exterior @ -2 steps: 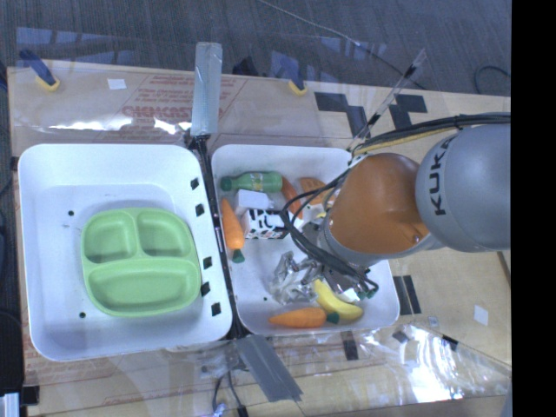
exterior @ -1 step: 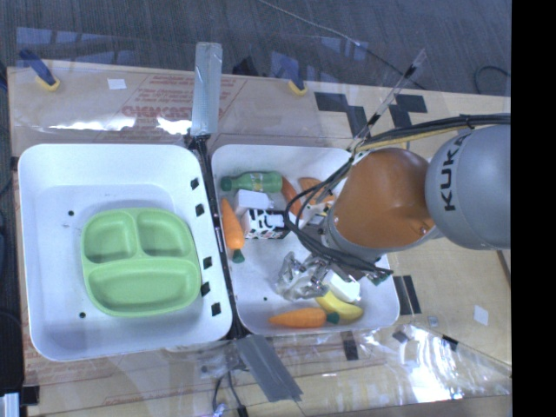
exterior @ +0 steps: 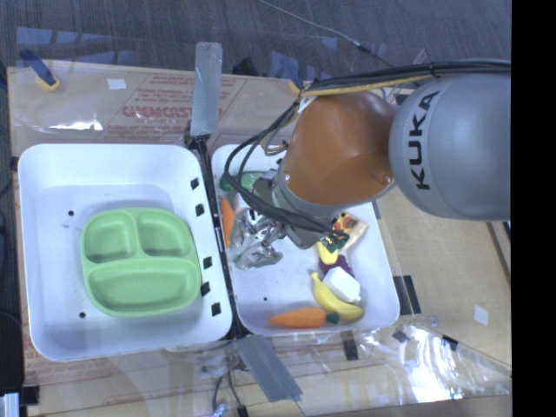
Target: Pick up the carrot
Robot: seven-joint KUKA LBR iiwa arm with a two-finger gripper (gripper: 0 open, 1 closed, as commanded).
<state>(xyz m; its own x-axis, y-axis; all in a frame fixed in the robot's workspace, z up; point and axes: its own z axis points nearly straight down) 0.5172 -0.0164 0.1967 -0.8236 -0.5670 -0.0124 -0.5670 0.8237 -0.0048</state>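
Note:
An orange carrot (exterior: 295, 318) with a green stub lies flat along the near wall of the right bin (exterior: 378, 272). A second slim orange piece (exterior: 228, 218) leans against that bin's left wall. My gripper (exterior: 257, 243) hangs low over the left half of the right bin, just right of the slim orange piece and well above and left of the carrot. Nothing shows in its grasp. The arm's orange band and grey wrist hide the bin's far part.
A yellow banana (exterior: 333, 297), a white block (exterior: 342, 283), a purple piece (exterior: 333, 264) and a red-yellow toy (exterior: 349, 228) lie right of the gripper. A green item (exterior: 248, 181) peeks out under the arm. The left bin (exterior: 35, 233) holds a green divided plate (exterior: 139, 261).

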